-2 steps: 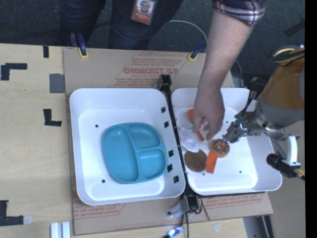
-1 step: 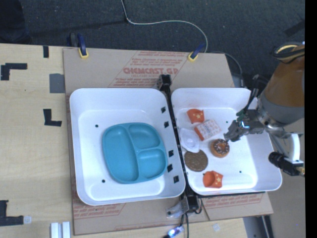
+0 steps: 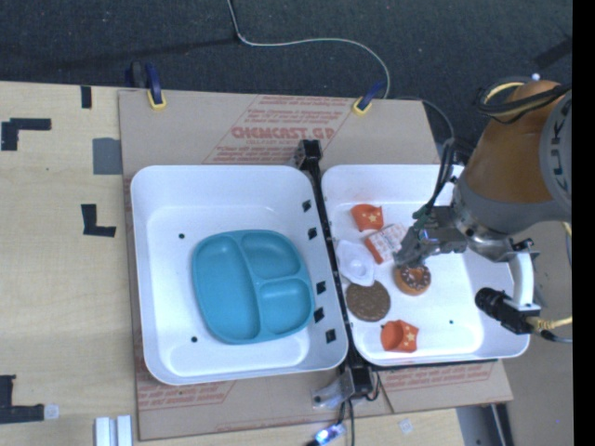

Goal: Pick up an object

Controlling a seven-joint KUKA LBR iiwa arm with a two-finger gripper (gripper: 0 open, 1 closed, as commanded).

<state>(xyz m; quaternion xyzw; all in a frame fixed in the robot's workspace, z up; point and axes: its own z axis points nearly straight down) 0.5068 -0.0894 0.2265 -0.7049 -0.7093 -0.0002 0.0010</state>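
My gripper [image 3: 410, 252] hangs low in the right bin [image 3: 465, 186], just above a small brown and orange round object [image 3: 414, 280]. Beside it to the left lie a red and white packet [image 3: 381, 243] and a clear plastic piece [image 3: 355, 263]. An orange packet [image 3: 367, 217] lies further back. A brown disc [image 3: 368, 301] rests near the bin's front left, and an orange wedge-like object [image 3: 400, 336] sits at the front edge. The fingertips are dark and blend with the objects under them.
The left bin [image 3: 158, 203] holds a teal divided tray [image 3: 252, 282]. A black divider [image 3: 321, 240] runs between the bins. The grey and orange arm [image 3: 516, 170] covers the right bin's far right side. A black cable [image 3: 307, 40] loops behind the bench.
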